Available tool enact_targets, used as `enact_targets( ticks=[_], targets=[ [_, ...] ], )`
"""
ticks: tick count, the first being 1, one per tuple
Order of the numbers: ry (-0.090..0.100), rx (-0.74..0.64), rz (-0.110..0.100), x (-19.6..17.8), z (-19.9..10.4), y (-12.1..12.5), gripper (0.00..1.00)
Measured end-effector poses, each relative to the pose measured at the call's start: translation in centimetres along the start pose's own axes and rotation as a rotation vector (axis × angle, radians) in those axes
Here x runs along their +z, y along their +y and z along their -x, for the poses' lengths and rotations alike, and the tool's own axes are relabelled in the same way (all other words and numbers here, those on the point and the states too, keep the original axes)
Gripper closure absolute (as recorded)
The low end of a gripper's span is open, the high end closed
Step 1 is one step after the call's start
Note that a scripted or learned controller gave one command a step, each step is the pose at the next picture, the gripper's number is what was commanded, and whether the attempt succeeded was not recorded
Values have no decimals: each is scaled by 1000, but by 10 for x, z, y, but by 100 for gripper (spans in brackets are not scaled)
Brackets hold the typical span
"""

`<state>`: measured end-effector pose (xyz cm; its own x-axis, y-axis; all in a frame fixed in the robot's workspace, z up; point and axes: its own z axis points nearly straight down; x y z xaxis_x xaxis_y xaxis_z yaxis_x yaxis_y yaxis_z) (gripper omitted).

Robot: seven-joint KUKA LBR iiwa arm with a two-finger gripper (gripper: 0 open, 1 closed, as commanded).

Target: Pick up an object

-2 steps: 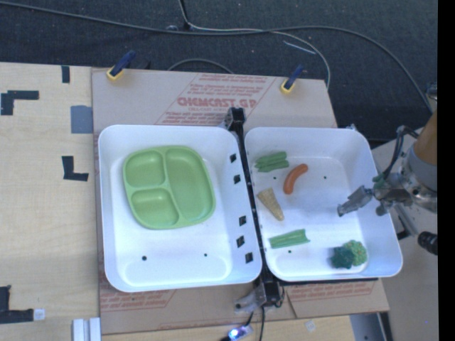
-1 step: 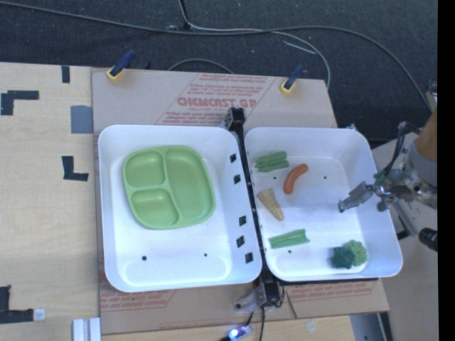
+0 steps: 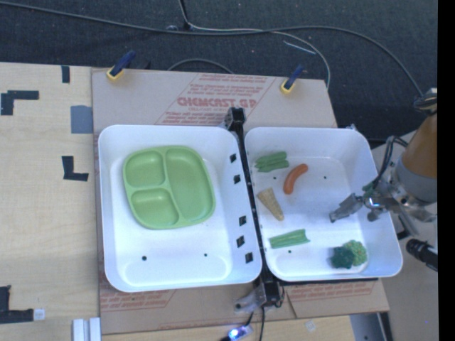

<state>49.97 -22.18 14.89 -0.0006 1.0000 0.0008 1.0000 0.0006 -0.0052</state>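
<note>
"CHEMCAST GP" on cardboard sheet (image 3: pixel 213 98)

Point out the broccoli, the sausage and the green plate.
broccoli (image 3: pixel 348 254), camera view, middle of its bushy head.
sausage (image 3: pixel 295 178), camera view, middle of its curved body.
green plate (image 3: pixel 168 187), camera view, ridge where its three compartments meet.

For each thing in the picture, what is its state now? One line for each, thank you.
gripper: low in the right bin, holding nothing visible
green plate: flat in the left bin, compartments bare
orange sausage: lying loose in the right bin
cone: lying on its side
upper green bean: lying flat
lower green bean: lying flat
broccoli: resting near the bin's corner, untouched
</note>
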Motion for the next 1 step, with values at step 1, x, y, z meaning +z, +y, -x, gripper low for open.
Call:
enact_targets(
  ticks=[1],
  targets=[
    [-1,0,2,62,-5,-5,0]
  ],
)
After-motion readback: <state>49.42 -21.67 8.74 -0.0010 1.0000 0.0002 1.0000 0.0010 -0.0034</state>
